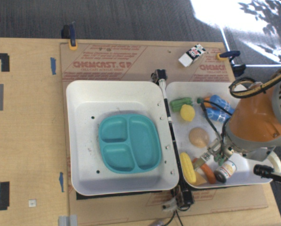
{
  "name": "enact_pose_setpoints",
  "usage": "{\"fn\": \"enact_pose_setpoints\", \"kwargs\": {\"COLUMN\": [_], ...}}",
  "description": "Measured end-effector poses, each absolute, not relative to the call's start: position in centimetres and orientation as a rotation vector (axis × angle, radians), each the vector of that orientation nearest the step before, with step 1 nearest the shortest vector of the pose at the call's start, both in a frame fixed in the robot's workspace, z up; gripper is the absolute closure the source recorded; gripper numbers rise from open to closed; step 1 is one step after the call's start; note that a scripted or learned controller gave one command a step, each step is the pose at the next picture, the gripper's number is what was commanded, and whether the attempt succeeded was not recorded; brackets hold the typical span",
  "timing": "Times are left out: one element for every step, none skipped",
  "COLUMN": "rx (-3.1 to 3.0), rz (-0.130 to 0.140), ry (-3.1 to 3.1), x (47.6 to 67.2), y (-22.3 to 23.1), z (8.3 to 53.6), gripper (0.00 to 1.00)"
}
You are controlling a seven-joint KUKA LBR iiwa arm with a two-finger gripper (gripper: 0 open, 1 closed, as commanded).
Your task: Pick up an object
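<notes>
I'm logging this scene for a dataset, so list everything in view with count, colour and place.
Bins: two, white, side by side on the bench.
Divided plate: one, teal, three compartments, in the left bin.
Corn cob: one, yellow, right bin, near corner.
Lemon: one, yellow, right bin, far side.
Green item: one, right bin, beside the lemon.
Tan round item: one, middle of right bin.
Carrot: one, orange, beside the corn.
Small jar: one, near edge of right bin.
Blue item: one, right bin, far side.
Clamps: two, blue and yellow, far board edge.
Arm: one, grey and orange, over the right bin.
</notes>
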State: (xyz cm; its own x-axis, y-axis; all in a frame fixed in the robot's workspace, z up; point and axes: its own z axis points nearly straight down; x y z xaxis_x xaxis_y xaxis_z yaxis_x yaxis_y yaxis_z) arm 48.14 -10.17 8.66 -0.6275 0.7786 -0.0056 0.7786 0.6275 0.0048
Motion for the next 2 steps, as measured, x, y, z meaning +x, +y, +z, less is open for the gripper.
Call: {"fn": "enact_pose_setpoints", "kwargs": {"rx": [1.246, 0.919], "rz": [0.002, 0.001], "ry": [2.876, 2.996], "x": [48.15, 48.18], "y": [-10.09, -9.77], "z": [8.67, 8.67], "gripper": [0.00, 0.00]}}
